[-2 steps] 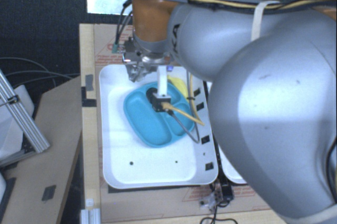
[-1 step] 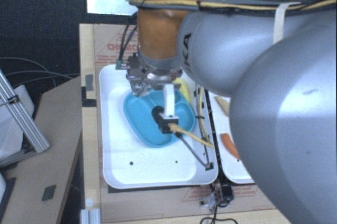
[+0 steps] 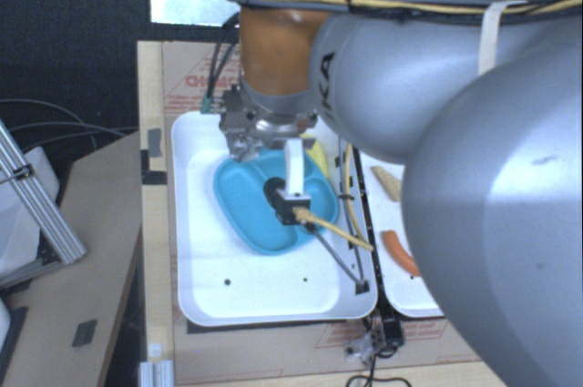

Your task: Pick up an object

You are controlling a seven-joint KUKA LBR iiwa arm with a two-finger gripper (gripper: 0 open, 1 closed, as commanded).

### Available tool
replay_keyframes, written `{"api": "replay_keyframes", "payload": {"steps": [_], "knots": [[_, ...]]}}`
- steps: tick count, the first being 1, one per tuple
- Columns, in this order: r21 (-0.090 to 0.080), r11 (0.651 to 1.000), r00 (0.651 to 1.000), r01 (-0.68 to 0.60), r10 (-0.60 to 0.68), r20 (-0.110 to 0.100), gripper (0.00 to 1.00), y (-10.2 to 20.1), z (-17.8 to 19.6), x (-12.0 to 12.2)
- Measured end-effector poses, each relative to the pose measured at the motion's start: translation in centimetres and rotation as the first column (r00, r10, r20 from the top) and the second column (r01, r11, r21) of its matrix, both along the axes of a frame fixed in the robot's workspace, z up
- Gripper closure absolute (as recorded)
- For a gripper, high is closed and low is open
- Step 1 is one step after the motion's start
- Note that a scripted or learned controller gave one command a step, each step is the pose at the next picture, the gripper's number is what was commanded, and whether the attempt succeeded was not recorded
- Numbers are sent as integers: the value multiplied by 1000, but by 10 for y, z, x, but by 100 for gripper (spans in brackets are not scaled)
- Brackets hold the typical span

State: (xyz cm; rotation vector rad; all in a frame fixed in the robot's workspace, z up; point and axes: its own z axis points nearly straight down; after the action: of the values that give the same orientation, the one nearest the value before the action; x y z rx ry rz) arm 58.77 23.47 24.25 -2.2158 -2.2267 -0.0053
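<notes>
Lying askew in bin (image 3: 205, 285), blue dish (image 3: 242, 205), long axis unclear

Bare white floor across the near half of the left bin (image 3: 264, 294), open from front and left, blue dish (image 3: 246, 212) filling its middle, grey arm (image 3: 410, 103) overhanging its far side and most of the right bin (image 3: 410, 296), orange piece (image 3: 399, 250) near the dividing rim

Smooth grey arm (image 3: 437, 103) with a rounded orange band (image 3: 282, 30) and black lettering (image 3: 325, 80).
</notes>
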Motion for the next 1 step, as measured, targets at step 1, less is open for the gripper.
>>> {"api": "replay_keyframes", "payload": {"steps": [1], "knots": [[0, 1000, 1000, -1, 1, -2, 100, 0, 30, -42]]}}
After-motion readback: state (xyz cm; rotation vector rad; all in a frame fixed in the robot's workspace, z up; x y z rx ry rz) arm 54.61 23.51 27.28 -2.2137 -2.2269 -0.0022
